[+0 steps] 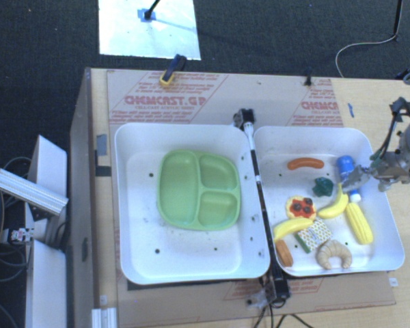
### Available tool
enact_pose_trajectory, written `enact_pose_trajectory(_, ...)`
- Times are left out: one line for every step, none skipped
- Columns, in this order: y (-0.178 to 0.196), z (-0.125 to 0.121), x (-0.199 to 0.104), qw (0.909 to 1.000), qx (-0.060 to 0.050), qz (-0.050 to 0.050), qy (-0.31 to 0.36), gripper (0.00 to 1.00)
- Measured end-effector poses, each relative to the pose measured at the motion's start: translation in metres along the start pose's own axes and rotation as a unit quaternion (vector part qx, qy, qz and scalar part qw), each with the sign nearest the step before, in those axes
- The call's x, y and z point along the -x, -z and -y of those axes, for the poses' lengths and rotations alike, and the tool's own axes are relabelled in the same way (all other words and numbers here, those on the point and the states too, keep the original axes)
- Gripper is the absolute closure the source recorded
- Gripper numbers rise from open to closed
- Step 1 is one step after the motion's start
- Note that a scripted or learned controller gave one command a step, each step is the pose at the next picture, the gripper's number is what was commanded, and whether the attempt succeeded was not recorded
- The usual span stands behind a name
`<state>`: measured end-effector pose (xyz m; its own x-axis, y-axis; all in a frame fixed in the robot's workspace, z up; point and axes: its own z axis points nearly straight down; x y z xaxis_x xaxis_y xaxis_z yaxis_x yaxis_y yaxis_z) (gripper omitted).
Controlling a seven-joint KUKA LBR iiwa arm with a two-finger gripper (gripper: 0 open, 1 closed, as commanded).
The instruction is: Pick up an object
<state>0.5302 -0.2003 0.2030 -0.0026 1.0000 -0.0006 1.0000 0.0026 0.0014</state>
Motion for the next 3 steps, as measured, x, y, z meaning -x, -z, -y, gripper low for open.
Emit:
enact_pose_trajectory(-0.109,-0.051,-0.017,1.0000,0.000,0.000,0.000,0.00)
enact_pose_trajectory(-0.099,-0.052,-0.017,1.0000,0.002,0.000,0.000,1.00)
enact_pose_trajectory(-0.022,-0.078,-0.118,1.0000,0.002,-0.001,0.002,1.00)
